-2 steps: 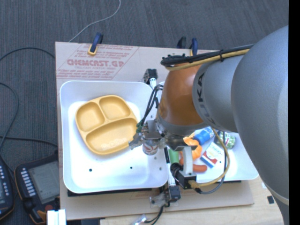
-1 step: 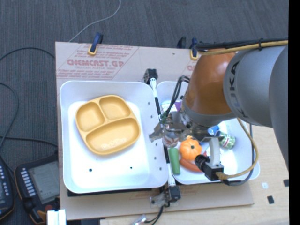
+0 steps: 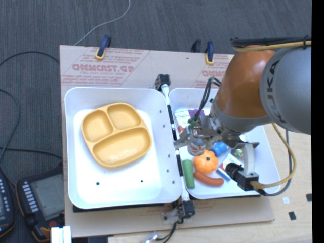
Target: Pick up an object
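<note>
My gripper (image 3: 195,144) hangs low in the right bin (image 3: 268,161), just left of its middle, directly above and behind a small orange pumpkin-like toy (image 3: 206,163). A green cucumber-shaped piece (image 3: 188,173) lies at the pumpkin's left by the bin's near left wall. A red sausage-shaped piece (image 3: 209,180) lies just in front of the pumpkin. A blue block (image 3: 219,149) shows beside the gripper's right. Purple and green bits (image 3: 195,116) peek out behind the wrist. The arm's grey and orange body hides much of the bin's back.
The left bin (image 3: 76,186) holds a yellow three-compartment plate (image 3: 117,133). A black and white bracket (image 3: 242,173) sits on the arm's cable near the right bin's front. Clamps (image 3: 105,45) hold the board at the back. A pendant (image 3: 35,199) lies on the floor at the left.
</note>
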